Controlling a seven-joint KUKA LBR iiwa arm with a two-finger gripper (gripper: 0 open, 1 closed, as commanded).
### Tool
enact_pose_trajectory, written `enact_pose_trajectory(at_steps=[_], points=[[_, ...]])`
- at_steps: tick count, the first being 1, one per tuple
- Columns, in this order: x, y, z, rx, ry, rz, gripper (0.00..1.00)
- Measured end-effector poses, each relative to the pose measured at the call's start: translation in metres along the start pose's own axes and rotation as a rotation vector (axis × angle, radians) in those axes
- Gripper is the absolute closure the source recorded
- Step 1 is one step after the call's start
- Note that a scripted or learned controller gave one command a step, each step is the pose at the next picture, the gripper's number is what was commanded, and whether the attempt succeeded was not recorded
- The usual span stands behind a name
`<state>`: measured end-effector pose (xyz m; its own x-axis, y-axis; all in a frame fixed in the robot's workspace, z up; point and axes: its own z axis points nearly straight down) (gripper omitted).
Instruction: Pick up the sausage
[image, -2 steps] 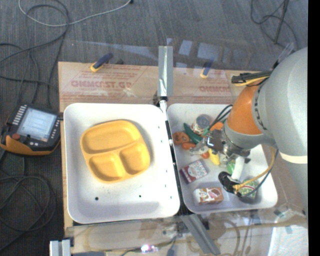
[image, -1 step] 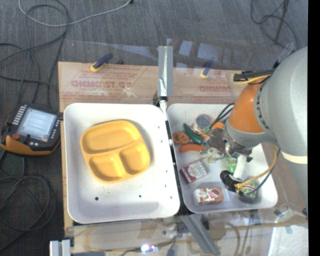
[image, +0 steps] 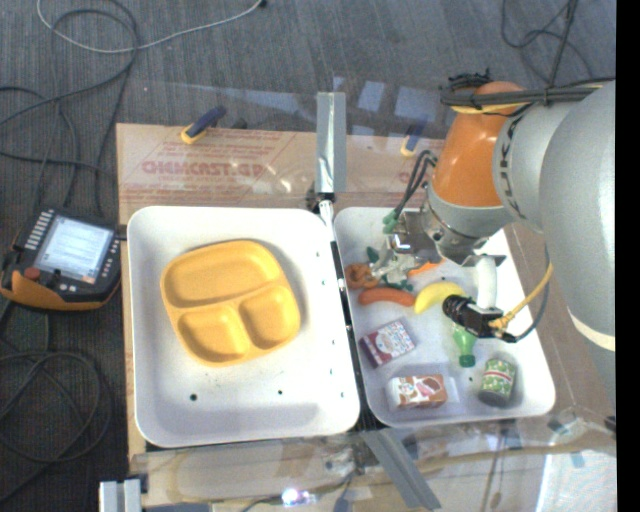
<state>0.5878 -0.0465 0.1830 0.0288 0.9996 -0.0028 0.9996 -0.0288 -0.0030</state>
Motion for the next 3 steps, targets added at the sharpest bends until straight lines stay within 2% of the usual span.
enact_pose_trajectory(at_steps=[1,2,3], points=[[0.000,0.000,0.000,0.000,-0.001,0.000,0.00],[-0.049,-0.002,0.074,-0.007,0.002,0.026,0.00],[-0.052,0.007,0.093,-0.018,0.001,0.008,0.00]])
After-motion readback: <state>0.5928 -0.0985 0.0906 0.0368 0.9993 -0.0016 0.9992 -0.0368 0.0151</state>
